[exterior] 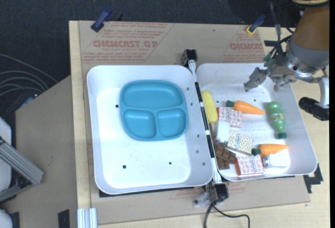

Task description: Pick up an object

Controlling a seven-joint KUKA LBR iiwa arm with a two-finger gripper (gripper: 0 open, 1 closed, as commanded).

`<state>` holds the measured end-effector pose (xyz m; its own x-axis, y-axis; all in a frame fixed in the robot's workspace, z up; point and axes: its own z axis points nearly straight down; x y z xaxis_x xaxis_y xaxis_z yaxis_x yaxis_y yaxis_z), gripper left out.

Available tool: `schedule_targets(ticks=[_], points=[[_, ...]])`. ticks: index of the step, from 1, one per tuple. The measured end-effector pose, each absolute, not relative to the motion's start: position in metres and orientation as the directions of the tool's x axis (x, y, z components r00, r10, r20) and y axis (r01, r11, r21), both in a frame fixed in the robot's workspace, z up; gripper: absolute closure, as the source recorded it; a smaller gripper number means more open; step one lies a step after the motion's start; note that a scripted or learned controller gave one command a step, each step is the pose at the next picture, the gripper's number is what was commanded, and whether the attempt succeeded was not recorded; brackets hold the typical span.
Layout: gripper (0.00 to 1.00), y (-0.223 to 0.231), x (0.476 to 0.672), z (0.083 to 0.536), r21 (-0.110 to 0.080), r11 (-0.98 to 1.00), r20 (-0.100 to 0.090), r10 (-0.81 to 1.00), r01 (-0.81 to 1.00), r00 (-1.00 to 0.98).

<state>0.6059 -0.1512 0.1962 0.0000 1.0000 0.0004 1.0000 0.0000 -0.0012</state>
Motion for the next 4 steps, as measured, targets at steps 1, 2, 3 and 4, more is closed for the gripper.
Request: schedule_targets(ticks=[1, 2, 3, 4], points=[[0.00, -0.150, 0.629, 0.088, -0.005, 0.001, 0.002, 1.000, 1.000, -0.001], [0.00, -0.106, 0.645, 0.085, 0.000, 0.001, 0.001, 1.000, 1.000, -0.001], [0.00, -0.092, 0.667, 0.085, 0.001, 0.001, 0.001, 1.000, 1.000, -0.001], [1.00, -0.092, 0.667, 0.096, 0.002, 0.002, -0.001, 1.000, 1.000, -0.002]])
